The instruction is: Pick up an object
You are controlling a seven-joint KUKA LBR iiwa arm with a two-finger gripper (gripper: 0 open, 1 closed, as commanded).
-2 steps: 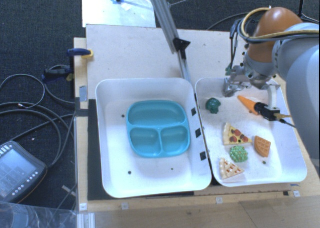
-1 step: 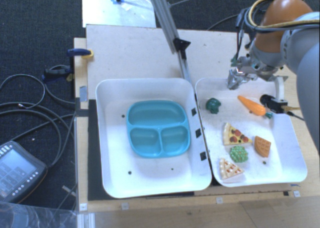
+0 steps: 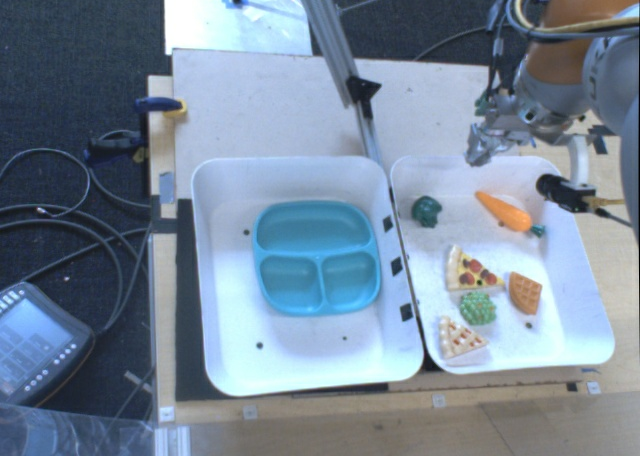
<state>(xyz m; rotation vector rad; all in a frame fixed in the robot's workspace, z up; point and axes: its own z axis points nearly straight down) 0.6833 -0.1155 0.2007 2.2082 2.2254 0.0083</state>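
My gripper (image 3: 482,150) hangs over the far edge of the right bin (image 3: 590,289), above and apart from everything in it. Just below it lies an orange carrot (image 3: 505,212) with a green tip. A dark green broccoli piece (image 3: 427,210) rests to the carrot's left. Nearer the front sit a pizza slice (image 3: 470,271), a second pizza slice (image 3: 460,338), a light green bumpy piece (image 3: 478,307) and an orange waffle (image 3: 525,293).
The left bin (image 3: 225,334) holds a blue divided plate (image 3: 316,255). A slanted metal pole (image 3: 330,29) crosses above the bench at the back. Cables and a pendant (image 3: 35,344) lie on the floor to the left.
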